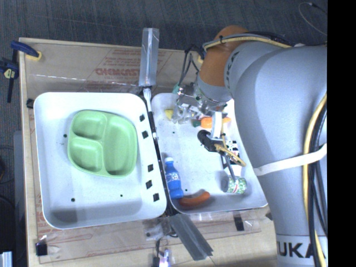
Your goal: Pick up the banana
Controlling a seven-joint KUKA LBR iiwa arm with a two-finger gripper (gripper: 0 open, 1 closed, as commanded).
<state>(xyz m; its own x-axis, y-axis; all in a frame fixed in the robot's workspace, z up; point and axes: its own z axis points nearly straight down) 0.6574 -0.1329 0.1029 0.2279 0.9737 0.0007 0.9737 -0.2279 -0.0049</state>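
Observation:
A small piece of yellow, which looks like the banana (168, 114), lies in the far left corner of the right bin (251, 203). Most of it is hidden. My gripper (184, 111) is low in the far end of that bin, just to the right of the yellow piece. I cannot see anything held in it. The grey arm reaches in from the right and covers the bin's right side.
In the right bin a blue bottle (172, 178) lies along the left wall. A brown sausage (194, 199) and a green can (236, 185) sit near the front, and an orange item (206, 122) lies by the gripper. The left bin (50, 204) holds a green divided plate (103, 143).

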